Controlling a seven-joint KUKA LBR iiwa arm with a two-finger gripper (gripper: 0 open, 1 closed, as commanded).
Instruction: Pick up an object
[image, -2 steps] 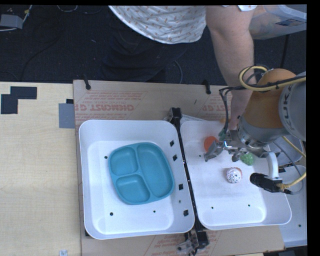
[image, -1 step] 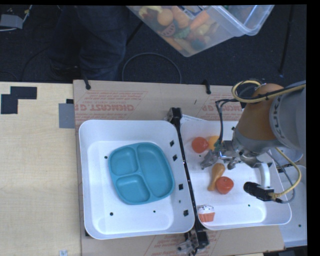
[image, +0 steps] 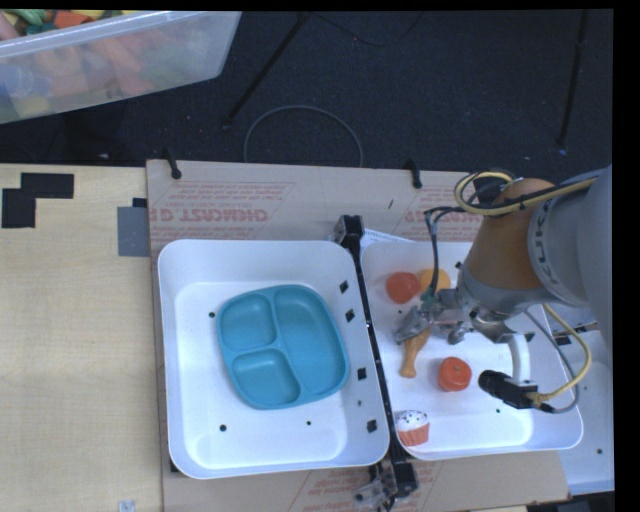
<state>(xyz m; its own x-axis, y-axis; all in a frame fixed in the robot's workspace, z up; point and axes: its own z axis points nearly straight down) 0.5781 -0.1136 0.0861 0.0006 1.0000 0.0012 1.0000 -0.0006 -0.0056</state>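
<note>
My gripper (image: 418, 323) hangs low over the left part of the right bin (image: 500, 432), at the upper end of a tan drumstick-shaped toy (image: 411, 358); whether it touches the toy is hidden. A red round toy (image: 402, 287) and a yellow-orange piece (image: 436, 279) lie just behind the gripper. In front of it, to the right, sits a red-orange toy (image: 454, 374). A small cupcake toy (image: 412, 428) stands at the bin's front left corner.
The left bin (image: 190, 400) holds a blue divided plate (image: 283, 345). A black divider (image: 366, 340) runs between the bins. The arm's grey body and cables (image: 540, 260) cover the right bin's back right. A clear box (image: 110, 50) of toys sits far back left.
</note>
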